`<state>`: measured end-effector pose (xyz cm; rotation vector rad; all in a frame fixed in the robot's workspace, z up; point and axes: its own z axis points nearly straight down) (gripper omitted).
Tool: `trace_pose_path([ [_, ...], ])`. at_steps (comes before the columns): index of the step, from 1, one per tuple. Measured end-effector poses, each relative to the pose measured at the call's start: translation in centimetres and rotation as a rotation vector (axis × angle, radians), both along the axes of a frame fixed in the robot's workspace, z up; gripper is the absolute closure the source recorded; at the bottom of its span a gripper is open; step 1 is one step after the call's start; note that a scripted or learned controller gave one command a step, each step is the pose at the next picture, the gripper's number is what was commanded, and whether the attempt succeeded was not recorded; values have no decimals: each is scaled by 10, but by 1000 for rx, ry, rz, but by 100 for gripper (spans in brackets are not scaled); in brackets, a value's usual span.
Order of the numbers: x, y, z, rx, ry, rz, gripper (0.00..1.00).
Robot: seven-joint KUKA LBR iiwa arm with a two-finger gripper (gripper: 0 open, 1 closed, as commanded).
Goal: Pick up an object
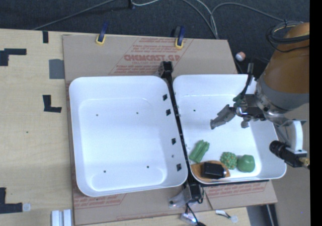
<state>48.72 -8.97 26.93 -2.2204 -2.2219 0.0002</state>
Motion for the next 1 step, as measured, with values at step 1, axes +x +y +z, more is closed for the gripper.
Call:
trace_pose_path([
  [1,29,49,-12,1,1,4,0],
])
